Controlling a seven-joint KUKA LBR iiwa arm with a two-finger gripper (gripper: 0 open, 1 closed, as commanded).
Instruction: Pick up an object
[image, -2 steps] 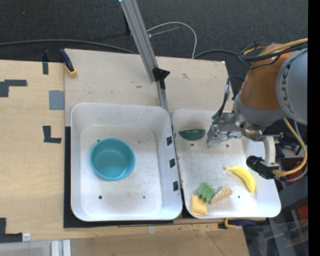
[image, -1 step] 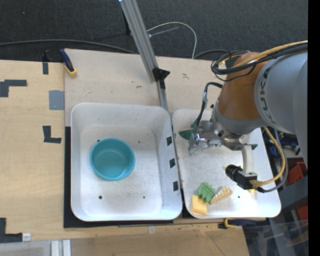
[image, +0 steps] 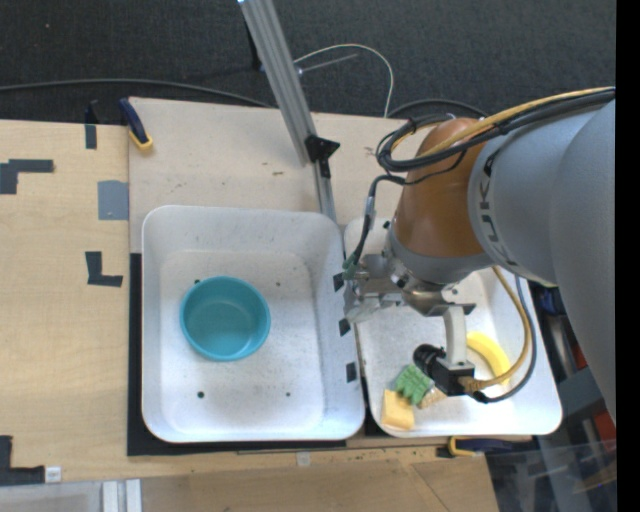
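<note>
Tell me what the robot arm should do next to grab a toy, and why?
Probably move down a little toward the green toy. The arm hangs over the right bin, and the green toy lies there next to a yellow block, near the bin's front edge. It looks like the nearest thing to reach. The teal bowl sits in the other bin.

The grey arm with an orange band (image: 560, 190) runs off the right edge and covers much of the right shallow white bin (image: 540, 415). Robot parts overlap a curved yellow object (image: 487, 352) and a small green ridged object (image: 410, 381), so what they are is unclear. The pale wooden worktop (image: 50, 300) is cut off at the left.
</note>
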